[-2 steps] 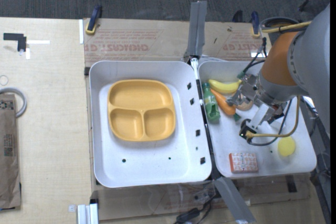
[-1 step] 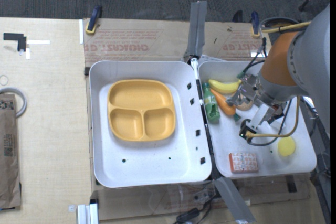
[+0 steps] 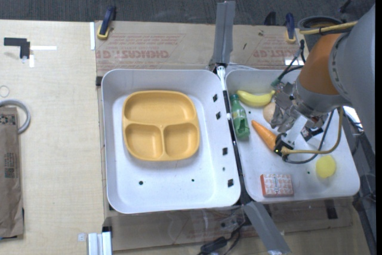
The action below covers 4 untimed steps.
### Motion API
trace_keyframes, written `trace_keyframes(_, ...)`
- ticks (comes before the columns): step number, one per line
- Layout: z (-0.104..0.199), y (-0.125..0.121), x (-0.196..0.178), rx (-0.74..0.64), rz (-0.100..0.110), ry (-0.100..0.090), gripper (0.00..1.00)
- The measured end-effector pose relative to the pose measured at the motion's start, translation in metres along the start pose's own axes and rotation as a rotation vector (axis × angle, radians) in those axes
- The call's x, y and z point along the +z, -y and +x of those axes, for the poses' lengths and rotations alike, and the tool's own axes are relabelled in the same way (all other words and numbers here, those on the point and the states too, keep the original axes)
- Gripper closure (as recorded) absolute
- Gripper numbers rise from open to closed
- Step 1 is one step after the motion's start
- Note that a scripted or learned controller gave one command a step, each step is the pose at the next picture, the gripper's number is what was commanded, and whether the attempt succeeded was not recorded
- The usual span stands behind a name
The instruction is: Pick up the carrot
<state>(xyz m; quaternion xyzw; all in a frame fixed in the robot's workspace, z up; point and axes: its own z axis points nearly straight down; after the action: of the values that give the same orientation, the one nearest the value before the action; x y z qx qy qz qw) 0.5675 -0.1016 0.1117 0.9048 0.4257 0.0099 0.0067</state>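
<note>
Claw [image 3: 280, 128] hangs low over the carrot [image 3: 264, 133], which lies flat just beside and under it. Clenched or released, I cannot tell. It seems tilted to suit the carrot's slant. Banana [image 3: 255, 98] close behind, bottle [image 3: 240, 118] past the carrot.

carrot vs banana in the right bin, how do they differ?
Carrot is orange, straight and tapered; banana is yellow and curved. Carrot lies diagonally mid-bin; banana lies crosswise nearer the far wall. Both lie flat in the right bin, beside the green bottle.
</note>
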Motion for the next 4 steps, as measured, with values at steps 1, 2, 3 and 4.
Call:
trace_keyframes(1,0.074,0.014,-0.079,0.088,0.021,0.016,1.00)
trace_keyframes(2,0.143,0.009,-0.077,-0.059,0.022,0.016,1.00)
trace_keyframes(3,0.143,0.009,-0.077,-0.059,0.022,0.016,0.00)
trace_keyframes(4,0.111,-0.029,-0.084,-0.244,0.023,0.013,0.00)
